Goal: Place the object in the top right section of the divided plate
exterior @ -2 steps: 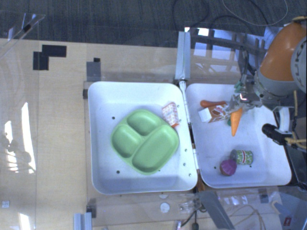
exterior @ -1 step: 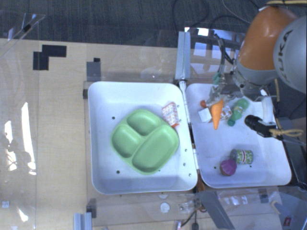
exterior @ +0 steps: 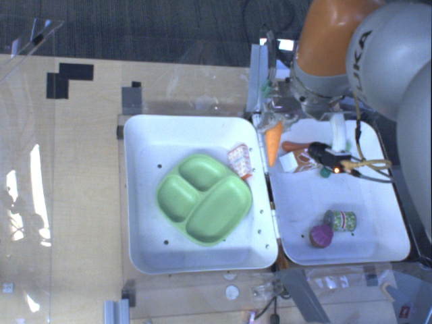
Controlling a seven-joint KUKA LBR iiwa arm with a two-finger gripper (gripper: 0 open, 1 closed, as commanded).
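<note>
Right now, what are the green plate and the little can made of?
The green divided plate looks like plastic: one even matte colour, soft rounded edges, moulded sections. The small can in the right bin is probably metal with a printed green label, though it could be a plastic toy; it is too small to tell. The white bins look like smooth, slightly glossy plastic.

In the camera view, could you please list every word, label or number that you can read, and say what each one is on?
"KUKA", seen partly and at a slant, in dark letters on the grey arm.
The can has a green label, too small to read.
The packet by the green divided plate bears red print, too blurred to read.
</note>
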